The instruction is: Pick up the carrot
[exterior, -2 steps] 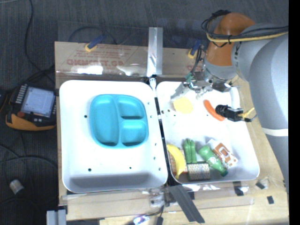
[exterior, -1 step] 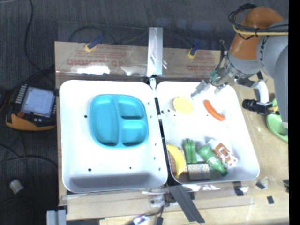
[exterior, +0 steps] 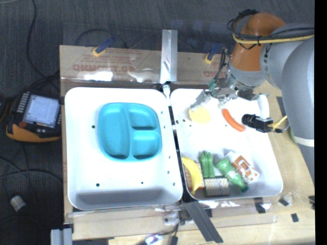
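Your two-finger gripper hung over the right white bin; you couldn't tell its grip state. The small orange carrot lay just below-right of it, untouched, and a pale yellow round piece lay just below-left.

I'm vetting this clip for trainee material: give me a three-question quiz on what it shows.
1. True or false: the carrot lies in the bin on the view's right.
2. What sits in the other bin? A) blue divided tray B) banana C) grater
3. Fill in: the pincer hovers near the bin's ___ edge.

Key: 1 true. 2 A, the blue divided tray. 3 far; the carrot lies just to its right, not between its fingers.
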Controlling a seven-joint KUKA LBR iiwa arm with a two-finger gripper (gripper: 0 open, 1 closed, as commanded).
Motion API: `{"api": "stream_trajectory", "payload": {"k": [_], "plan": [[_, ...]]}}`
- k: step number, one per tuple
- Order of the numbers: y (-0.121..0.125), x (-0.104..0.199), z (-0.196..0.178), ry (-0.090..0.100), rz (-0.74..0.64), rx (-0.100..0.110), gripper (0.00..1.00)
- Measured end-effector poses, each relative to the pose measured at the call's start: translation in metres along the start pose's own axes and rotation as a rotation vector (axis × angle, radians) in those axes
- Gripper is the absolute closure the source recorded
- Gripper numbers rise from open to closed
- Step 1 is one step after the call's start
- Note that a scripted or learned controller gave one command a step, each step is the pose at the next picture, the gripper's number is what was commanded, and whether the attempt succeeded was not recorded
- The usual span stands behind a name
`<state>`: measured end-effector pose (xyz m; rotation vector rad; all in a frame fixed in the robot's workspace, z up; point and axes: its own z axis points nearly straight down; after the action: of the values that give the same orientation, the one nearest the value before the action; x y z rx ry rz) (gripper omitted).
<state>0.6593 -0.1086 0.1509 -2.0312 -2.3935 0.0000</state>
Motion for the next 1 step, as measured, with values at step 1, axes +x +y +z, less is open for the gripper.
{"api": "stream_trajectory", "payload": {"k": [1], "plan": [[0.0143,0.0318,-0.0330,-0.005,-0.145,0.000,0.00]]}}
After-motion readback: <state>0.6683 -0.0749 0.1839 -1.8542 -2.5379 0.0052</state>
